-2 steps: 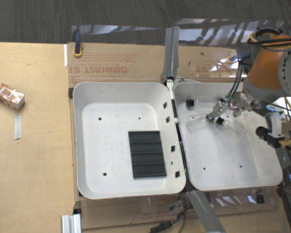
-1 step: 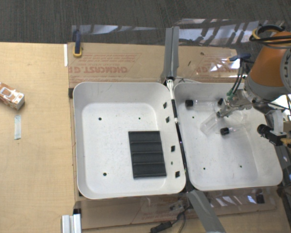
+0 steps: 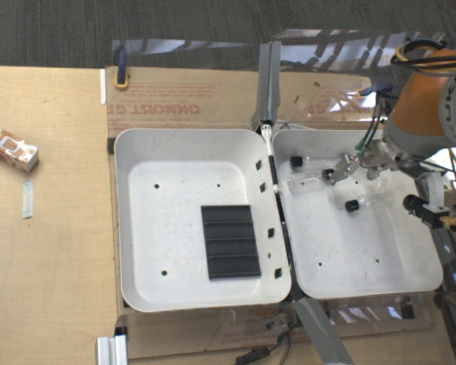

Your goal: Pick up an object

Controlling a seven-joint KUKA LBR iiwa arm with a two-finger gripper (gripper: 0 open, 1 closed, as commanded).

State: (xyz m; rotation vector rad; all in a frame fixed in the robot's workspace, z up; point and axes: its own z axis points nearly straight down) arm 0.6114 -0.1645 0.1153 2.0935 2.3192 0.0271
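Observation:
A black ribbed rectangular block [image 3: 230, 242] lies flat in the left bin [image 3: 137, 204], a little right of its middle. The right bin [image 3: 395, 272] holds two small black pieces, one near its back left corner [image 3: 296, 160] and one near the middle [image 3: 353, 204], with a clear plastic piece [image 3: 304, 181] between them. My gripper [image 3: 340, 171] reaches in from the right, low over the back of the right bin, below the orange band [image 3: 424, 101] of the arm. It hangs just above and left of the middle black piece, and I see nothing held in it.
A small orange and white box [image 3: 14, 150] and a white strip [image 3: 27, 200] lie on the wooden bench to the left. Cardboard [image 3: 182, 97] lines the back, with a yellow clamp [image 3: 121, 78]. A grey post [image 3: 268, 82] stands behind the seam between the bins.

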